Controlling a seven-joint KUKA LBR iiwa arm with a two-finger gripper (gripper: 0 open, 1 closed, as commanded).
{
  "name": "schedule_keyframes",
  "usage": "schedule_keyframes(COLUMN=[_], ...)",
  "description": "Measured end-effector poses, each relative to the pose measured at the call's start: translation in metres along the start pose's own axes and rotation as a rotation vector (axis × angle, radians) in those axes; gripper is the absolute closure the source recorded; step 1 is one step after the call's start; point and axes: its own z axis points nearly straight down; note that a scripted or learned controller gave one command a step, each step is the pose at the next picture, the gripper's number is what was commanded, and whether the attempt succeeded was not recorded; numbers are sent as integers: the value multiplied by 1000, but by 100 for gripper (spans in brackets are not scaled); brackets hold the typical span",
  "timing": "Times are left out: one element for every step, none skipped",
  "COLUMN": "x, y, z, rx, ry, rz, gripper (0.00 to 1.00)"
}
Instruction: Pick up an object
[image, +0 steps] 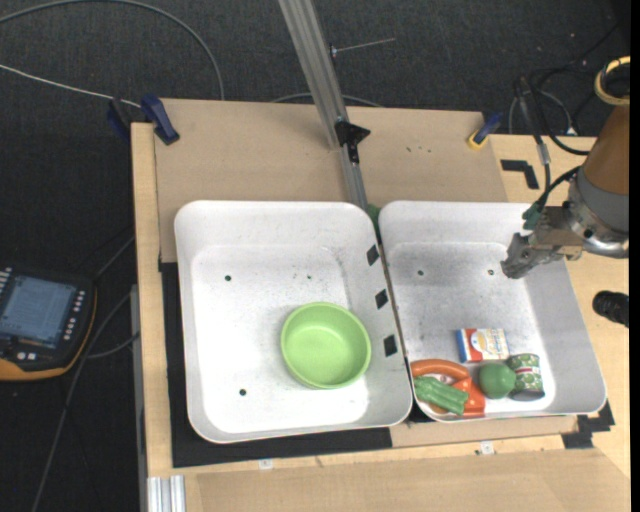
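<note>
Objects available for picking lie in both shallow white bins. In the left white bin (200, 250), a round lime-green plastic bowl (325, 345) sits upright at about the 5 o'clock position of the floor, near the divider between the bins.

In the right white bin (450, 230), four items are grouped along the near edge, from 6 o'clock round to 5 o'clock:
- an orange-and-white flat item with a green vegetable-shaped piece on it (442, 388), in the near-left corner;
- a small white box with blue and red print (482, 344), lying flat just behind the group;
- a round green ball-shaped item (495, 379), touching or nearly touching the orange item at its 3 o'clock side;
- a small green printed can lying on its side (526, 375), just beside the ball at 3 o'clock.

The two-finger gripper (518, 262) is over the right bin at about the 2 o'clock position of its floor, well apart from the grouped items. The grey arm with its orange band (612, 170) enters from 3 o'clock. Gripper state — cannot be determined from this view; nothing is visible in its grasp.

Both bins rest on a tan bench top (250, 150). A grey metal pole (320, 70) runs from 12 o'clock down toward the junction of the bins. A handheld control pendant with a screen (40, 320) lies on the dark floor at 9 o'clock.
</note>
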Motion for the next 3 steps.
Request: schedule_keyframes(x=[52,104,155], y=[-7,-2,-6], z=[-10,-2,-13], rx=[-1,1,-1], ry=[0,0,1], rz=[-1,-1,-1], gripper=[100,100,100])
